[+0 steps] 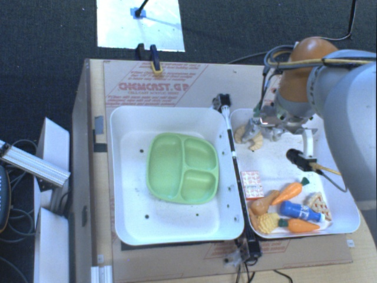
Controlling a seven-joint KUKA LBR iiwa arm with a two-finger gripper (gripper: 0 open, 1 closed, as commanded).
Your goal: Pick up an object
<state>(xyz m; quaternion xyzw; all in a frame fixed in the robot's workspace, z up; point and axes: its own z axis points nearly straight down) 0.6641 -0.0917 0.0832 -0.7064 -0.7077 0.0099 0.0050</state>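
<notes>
The grey robot arm reaches in from the right. The left shallow white bin carries a green divided plastic plate. In the right shallow white bin, the gripper sits at the far left corner, just beside a pale tan lump; whether it is spread or pinching cannot be told. An orange toy carrot and a blue cylinder lie well apart from it, along the near edge.

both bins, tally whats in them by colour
green: 1, divided plate
orange: 2, upper carrot, lower carrot
tan: 3, top piece, drumstick-like piece, lattice piece
blue: 1, tube
yellow: 1, corn-like piece
red and white: 1, checked card
total: 9
</notes>
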